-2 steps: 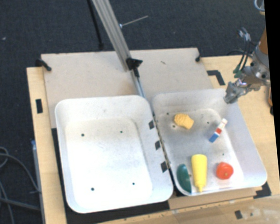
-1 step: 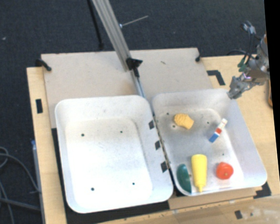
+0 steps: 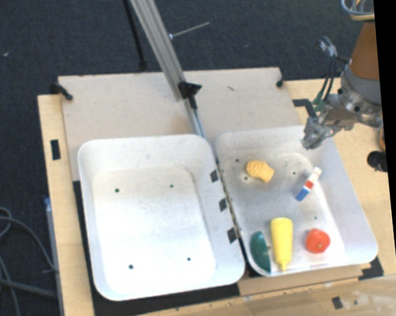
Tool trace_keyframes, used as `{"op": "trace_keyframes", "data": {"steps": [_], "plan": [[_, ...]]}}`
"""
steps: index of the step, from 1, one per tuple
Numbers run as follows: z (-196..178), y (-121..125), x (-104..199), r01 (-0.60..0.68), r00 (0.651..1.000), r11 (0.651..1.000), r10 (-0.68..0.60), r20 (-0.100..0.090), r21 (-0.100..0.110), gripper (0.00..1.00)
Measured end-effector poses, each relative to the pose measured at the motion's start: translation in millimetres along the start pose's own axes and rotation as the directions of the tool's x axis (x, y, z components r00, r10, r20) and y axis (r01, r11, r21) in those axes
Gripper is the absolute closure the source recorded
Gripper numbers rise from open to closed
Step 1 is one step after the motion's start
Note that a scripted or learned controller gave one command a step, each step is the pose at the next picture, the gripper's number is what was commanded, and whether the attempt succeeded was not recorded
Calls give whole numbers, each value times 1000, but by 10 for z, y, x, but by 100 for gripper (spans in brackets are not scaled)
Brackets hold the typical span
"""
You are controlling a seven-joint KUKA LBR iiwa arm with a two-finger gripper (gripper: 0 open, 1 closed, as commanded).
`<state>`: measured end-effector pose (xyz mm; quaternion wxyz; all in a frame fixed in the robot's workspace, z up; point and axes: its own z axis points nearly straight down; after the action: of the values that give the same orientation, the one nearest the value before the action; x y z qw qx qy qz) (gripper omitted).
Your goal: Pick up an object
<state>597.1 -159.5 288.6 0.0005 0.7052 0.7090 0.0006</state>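
Gripper (image 3: 313,137) hanging over upper right corner of right bin (image 3: 346,196), can't tell its state. Below in that bin: bun (image 3: 260,171), tube (image 3: 308,184), yellow bottle (image 3: 282,241), green thing (image 3: 260,250), tomato (image 3: 317,241).

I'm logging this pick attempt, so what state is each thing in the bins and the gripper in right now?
Gripper: over the right bin's far right corner, nothing visibly held.
Yellow bottle: lying in the right bin, near edge.
Green object: lying touching the bottle's left side.
Red ball: resting right of the bottle, apart from it.
Tan lump: resting alone, far part of the bin.
Small tube: lying tilted, white, red and blue.
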Motion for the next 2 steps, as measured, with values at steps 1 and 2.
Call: {"op": "trace_keyframes", "data": {"steps": [1,2], "plan": [[101,-95,400,-1,1000,1000,1,1,2,100],[110,-96,865,1,1000,1000,-1,-1,1,100]]}}
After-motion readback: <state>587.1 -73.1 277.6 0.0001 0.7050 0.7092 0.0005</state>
